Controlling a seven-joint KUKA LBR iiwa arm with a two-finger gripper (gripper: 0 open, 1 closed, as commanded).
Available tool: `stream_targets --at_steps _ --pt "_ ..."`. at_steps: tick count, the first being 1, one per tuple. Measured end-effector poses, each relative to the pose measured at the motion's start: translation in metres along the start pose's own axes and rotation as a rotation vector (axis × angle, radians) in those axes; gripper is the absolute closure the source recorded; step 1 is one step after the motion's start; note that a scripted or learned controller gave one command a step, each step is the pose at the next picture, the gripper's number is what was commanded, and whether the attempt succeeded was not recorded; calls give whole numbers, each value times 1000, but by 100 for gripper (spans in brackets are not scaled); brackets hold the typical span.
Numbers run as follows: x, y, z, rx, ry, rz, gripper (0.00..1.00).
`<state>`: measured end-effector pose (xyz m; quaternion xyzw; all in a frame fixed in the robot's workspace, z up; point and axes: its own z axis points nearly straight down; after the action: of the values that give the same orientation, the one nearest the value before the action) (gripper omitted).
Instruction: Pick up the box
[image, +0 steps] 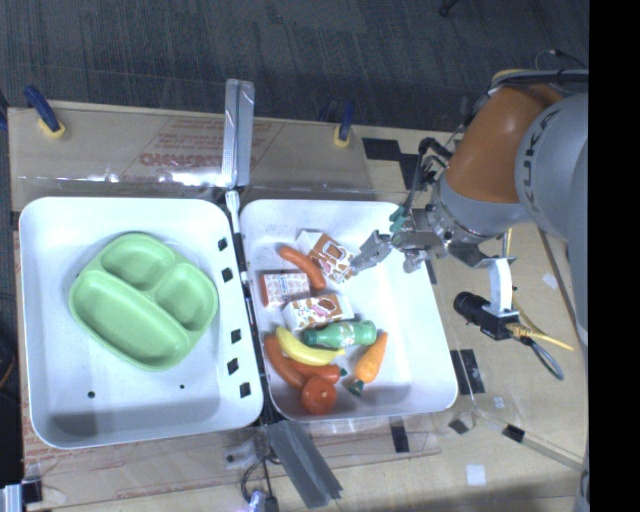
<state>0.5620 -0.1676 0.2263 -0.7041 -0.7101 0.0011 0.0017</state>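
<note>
The hand (372, 250) reaches low into the bin (425, 330), right beside the box (330, 257), to grab it. I cannot tell how open it is.

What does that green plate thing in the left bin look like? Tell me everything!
The green plate is a pale green tray with rounded corners, and looks like smooth plastic. It has three hollow sections: one long one along its upper left side and two smaller ones beside it. It lies flat and right side up, turned at a slant, on the floor of the left white bin. No food sits in it and nothing else touches it.
</note>
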Motion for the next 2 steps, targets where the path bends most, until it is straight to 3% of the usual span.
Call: stream_targets --at_steps 1,2 --pt "70 14 130 -9 0 153 0" --pt "71 15 119 -10 2 149 100"
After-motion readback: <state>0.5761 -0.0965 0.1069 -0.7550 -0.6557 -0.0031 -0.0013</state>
